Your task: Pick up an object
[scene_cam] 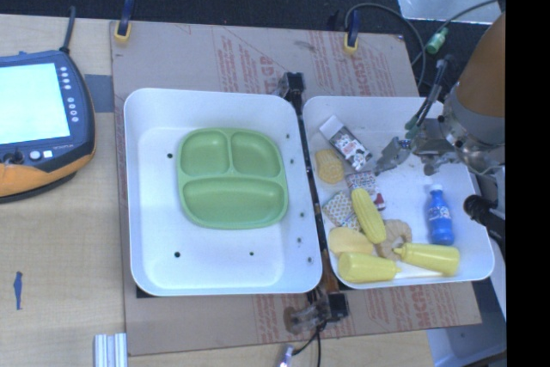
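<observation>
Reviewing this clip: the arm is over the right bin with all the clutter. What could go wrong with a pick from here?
1. The tool sits above the upper part of the right bin, near the small box; it may close on nothing.
2. The corn cob, the yellow bottle and the other yellow pieces lie touching, so a grasp could drag neighbours along.
3. The blue bottle looks round and could roll away.

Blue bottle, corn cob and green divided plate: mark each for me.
Blue bottle (440, 217), camera view, on its body.
Corn cob (369, 215), camera view, middle of the cob.
Green divided plate (232, 204), camera view, floor of its largest compartment.
</observation>
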`<act>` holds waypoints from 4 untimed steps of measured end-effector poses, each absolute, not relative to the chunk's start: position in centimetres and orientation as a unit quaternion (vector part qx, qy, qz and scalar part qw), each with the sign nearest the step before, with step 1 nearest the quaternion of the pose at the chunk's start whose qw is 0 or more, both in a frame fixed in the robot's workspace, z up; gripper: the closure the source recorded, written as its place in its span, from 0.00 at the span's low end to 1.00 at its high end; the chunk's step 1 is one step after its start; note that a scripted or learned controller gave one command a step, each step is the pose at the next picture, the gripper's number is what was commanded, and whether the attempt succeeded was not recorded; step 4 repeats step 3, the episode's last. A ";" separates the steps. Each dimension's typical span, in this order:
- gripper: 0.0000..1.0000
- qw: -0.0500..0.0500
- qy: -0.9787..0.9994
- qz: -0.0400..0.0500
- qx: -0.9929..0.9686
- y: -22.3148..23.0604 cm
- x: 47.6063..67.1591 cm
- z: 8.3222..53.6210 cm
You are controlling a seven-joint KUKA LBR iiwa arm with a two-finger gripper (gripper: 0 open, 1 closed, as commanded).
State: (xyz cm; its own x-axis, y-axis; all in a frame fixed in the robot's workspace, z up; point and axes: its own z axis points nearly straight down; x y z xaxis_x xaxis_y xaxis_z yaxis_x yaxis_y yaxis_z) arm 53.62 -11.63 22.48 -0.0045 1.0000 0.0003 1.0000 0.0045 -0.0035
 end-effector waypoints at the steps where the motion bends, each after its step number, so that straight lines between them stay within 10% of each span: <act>1: 0.00 0.001 -0.709 0.002 -0.705 -13.0 50.2 14.0; 2: 0.00 0.001 -0.709 0.001 -0.705 -10.6 52.0 9.4; 3: 1.00 0.001 -0.711 0.000 -0.704 -10.6 52.2 10.5; 4: 1.00 0.001 -0.711 0.000 -0.704 -10.6 52.2 10.5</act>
